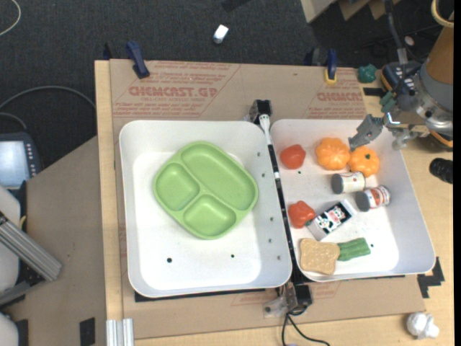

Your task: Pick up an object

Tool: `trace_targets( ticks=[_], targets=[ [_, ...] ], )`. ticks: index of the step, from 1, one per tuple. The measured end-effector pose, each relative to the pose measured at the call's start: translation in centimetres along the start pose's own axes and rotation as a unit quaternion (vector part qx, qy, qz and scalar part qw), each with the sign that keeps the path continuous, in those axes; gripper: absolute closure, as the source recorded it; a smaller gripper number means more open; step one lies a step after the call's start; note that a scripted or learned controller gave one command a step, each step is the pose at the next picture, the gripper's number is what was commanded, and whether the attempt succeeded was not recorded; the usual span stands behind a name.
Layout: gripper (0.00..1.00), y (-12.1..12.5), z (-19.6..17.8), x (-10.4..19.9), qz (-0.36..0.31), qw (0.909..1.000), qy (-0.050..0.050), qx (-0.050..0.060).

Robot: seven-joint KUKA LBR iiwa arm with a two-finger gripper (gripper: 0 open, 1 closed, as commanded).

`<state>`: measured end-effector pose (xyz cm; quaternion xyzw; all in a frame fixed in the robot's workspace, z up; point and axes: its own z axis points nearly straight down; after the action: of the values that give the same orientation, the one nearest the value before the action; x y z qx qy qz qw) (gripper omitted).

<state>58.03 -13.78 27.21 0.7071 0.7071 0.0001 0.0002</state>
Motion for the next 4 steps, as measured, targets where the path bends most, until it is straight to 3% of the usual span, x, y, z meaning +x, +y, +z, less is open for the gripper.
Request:
trace_targets(
  ticks=[1,2,3,4],
  targets=[
    [0.00,-3.4,-9.5,7.8,-0.004,1.0000,0.001,-0.005],
    [1.00,-3.3,-10.0,7.4,-0.001,1.0000,-0.001,-0.003],
    [1.00,-8.5,-4.4,11.7,-0.002,1.0000,0.001,0.005],
    [1.00,-10.5,9.5,13.2,0.000,1.0000,0.001,0.009]
  ],
)
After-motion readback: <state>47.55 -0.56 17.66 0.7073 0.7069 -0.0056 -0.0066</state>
